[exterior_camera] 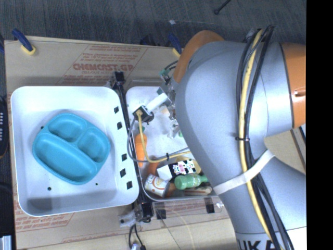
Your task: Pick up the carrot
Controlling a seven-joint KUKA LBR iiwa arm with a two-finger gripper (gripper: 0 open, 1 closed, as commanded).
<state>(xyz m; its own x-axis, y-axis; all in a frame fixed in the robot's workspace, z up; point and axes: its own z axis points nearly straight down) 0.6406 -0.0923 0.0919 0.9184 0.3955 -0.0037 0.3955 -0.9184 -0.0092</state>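
Camera view, nearest edge first: at 6 o'clock in the right bin (pixel 136 94) lies a tight cluster. It is made up of a green bottle (pixel 190 182) on its side, a black-and-white patterned box (pixel 182 167) just beyond it, and a brown-labelled can (pixel 156 183) toward 7 o'clock. Farther in, at the bin's 9 o'clock, the carrot (pixel 139 146) lies on the white floor close along the left wall, its length running from 12 to 6. The left bin (pixel 31 100) holds a blue divided plate (pixel 70 147) near its middle, lying slantwise. The grey arm (pixel 234 113) comes in from 3 o'clock and covers most of the right bin. The gripper (pixel 167 116) sits low over the bin's far half, at about 1 o'clock from the carrot and near its far end — the arm hides much of it, so I cannot tell whether it is open or closed. Beyond both bins, at 12 o'clock, a brown cardboard sheet (pixel 104 66) with red print shows, with a blue clamp (pixel 23 39) at its far left corner.
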